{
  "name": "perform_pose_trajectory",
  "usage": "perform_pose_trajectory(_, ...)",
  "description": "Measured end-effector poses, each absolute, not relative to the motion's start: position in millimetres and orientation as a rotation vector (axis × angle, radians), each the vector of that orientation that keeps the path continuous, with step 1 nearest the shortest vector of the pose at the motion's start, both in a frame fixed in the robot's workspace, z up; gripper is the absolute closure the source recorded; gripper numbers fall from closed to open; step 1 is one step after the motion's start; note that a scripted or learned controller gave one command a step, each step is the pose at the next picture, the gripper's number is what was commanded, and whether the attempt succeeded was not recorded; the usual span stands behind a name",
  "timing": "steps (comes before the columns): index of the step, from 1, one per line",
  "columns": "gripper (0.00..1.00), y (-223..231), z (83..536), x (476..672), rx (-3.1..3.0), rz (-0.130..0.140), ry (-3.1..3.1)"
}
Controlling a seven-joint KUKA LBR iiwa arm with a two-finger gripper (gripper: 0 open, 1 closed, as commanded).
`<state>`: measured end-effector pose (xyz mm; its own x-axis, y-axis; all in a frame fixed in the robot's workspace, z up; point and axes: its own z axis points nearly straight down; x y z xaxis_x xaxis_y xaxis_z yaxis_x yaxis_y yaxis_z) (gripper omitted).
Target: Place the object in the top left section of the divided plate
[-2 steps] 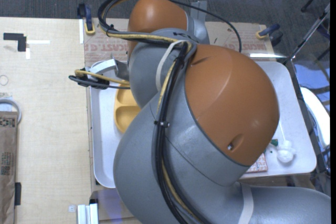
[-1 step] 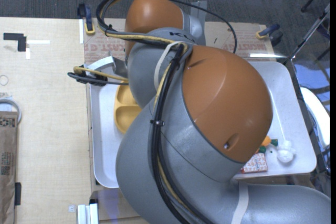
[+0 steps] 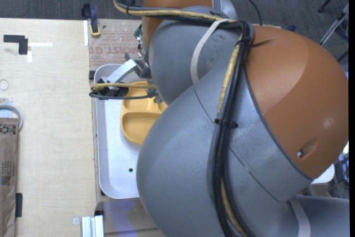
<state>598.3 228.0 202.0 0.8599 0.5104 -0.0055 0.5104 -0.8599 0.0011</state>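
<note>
A yellow divided plate (image 3: 135, 126) lies in the white bin (image 3: 111, 166). Two of its sections show at its left side, and the rest is hidden under my arm. My gripper (image 3: 140, 76) hangs over the plate's upper left part, near the bin's top rim. The grey and orange arm covers it from above, so anything between its fingers is hidden.
A pale wooden bench top (image 3: 50, 119) stretches left of the bin. A brown paper bag (image 3: 6, 175) lies at its left edge. Printed cardboard (image 3: 113, 41) sits above the bin. A small dark speck (image 3: 131, 170) marks the bin floor.
</note>
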Motion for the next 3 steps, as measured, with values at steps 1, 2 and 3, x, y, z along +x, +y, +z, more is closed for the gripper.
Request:
perform_pose_trajectory(1, 1.00, 227.6, 133.2, 520.4, 2.912, -0.012, 1.172)
perform_pose_trajectory(2, 1.00, 227.7, 91.0, 569.2, 2.915, -0.008, 1.167)
perform_pose_trajectory(3, 1.00, 228.0, 168.2, 634.1, 2.508, -0.006, 1.890)
